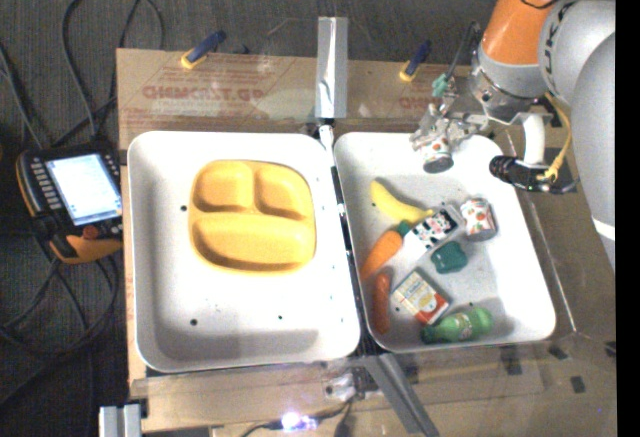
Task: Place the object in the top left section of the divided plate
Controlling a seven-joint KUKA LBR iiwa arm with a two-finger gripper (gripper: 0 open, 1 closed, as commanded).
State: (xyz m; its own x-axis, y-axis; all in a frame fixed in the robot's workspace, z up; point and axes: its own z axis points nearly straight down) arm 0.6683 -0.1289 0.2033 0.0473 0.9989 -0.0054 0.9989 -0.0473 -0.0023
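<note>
A yellow divided plate (252,215) lies in the left bin (170,325); its top left section (222,187) holds nothing. My gripper (438,147) hangs over the far edge of the right bin (530,320), above and right of a yellow banana (396,204). Below it lie an orange carrot (381,251), a red sausage (382,301), a small carton (420,297), a green bottle (457,324), a green block (449,257) and a small can (478,218). I see nothing between the gripper's fingers.
A tablet with an orange handle (72,193) sits left of the bench. A metal post (331,70) stands at the back between the bins. Two blue-and-yellow clamps (202,48) hold the cardboard backing. Cables run across the floor at the left.
</note>
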